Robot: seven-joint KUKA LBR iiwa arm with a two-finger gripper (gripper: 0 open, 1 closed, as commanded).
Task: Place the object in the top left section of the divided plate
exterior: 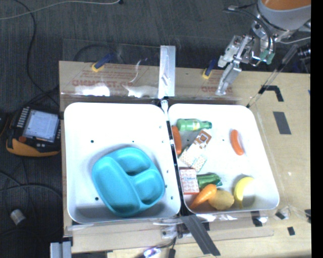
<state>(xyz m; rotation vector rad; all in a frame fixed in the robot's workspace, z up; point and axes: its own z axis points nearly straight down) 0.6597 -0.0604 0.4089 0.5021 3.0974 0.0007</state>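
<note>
Robot arm (282, 12), upper right of the camera view. The last link was grey and rounded, and carried an orange band (286, 4) above the wrist. Below it sat a wrist block of silvery metal with small green parts and dark cabling running along its side. The gripper (225, 83) was pale grey metal, built of angular plates, and ended in long, narrow, light-coloured fingers (223, 84).

A blue divided plate (128, 180) lies flat in the left white bin (81, 126), turned at an angle, its three sections bare. The object isn't singled out; toy foods and small cartons sit clustered in the right bin (257, 151).
</note>
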